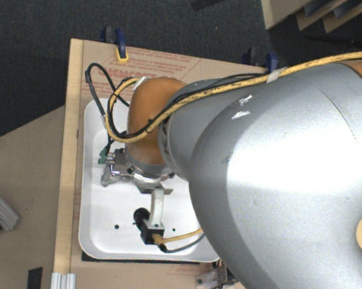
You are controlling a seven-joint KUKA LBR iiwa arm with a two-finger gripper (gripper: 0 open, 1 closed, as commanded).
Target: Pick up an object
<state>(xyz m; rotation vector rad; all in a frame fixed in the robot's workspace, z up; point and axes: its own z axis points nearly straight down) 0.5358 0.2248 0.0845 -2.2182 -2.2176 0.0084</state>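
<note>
My gripper (pixel 113 173) hangs low over the left white bin (pixel 92 228), in its middle, under the orange wrist band (pixel 150 120). Its metal body points toward the bin's left side. A small green bit (pixel 103 158) shows at the gripper's upper left edge, and I cannot tell whether it is a loose object or part of the hand. The arm's big grey link (pixel 281 185) hides the right bin and most of the bench.
The left bin's white floor shows two tiny dark specks (pixel 116 226) near its front. A wooden bench border (pixel 65 179) runs along the bin's left side, with blue clamps (pixel 121 37) at the back edge.
</note>
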